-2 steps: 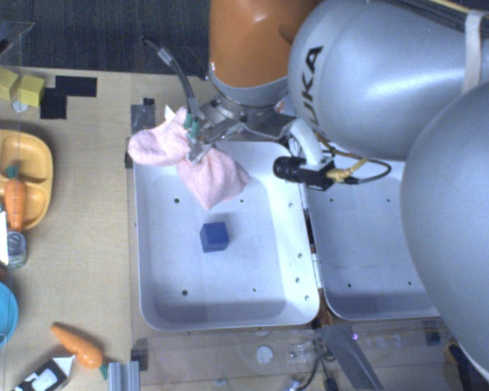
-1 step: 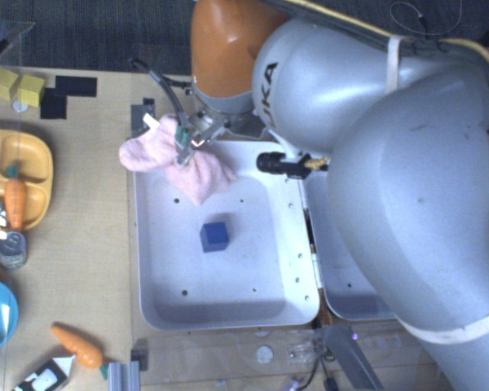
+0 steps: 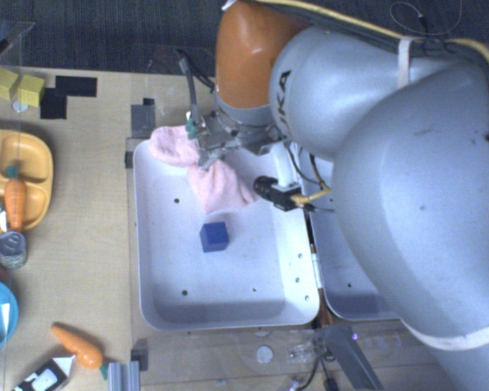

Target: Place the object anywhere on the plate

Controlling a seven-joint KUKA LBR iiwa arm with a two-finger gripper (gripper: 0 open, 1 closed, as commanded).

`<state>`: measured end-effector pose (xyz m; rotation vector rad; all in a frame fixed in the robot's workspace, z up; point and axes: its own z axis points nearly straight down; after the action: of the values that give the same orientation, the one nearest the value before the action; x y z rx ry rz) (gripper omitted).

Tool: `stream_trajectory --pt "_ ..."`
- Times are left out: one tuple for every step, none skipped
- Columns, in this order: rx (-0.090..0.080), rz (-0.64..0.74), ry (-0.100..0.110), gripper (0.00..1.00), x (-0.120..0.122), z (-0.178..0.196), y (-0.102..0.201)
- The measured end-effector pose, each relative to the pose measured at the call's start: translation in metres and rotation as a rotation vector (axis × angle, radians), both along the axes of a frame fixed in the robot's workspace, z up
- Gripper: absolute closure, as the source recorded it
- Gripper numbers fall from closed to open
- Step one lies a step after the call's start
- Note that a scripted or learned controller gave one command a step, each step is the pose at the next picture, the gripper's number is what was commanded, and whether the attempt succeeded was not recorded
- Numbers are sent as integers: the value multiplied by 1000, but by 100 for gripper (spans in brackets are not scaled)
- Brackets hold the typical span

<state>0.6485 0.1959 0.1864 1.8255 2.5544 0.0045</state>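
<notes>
Arm: grey KUKA arm [image 3: 391, 161] enters from the right of the view; its bulky links fill the right half of the view.
Orange band: orange band [image 3: 248, 51] sits above the wrist, directly behind the gripper and at the top centre of the view.
Wrist: wrist [image 3: 240, 125] pitched downward, axis slanting toward the view's left.
Gripper: gripper [image 3: 205, 149] is at the wrist's lower left, pointing down.
Fingers: dark metal fingers [image 3: 197, 129] converge at the tips, pinched onto pink cloth [image 3: 216, 182], which hangs below the jaws.
</notes>
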Motion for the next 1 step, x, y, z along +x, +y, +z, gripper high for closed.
stream_trajectory --pt "1 -214 0 100 -11 21 32"
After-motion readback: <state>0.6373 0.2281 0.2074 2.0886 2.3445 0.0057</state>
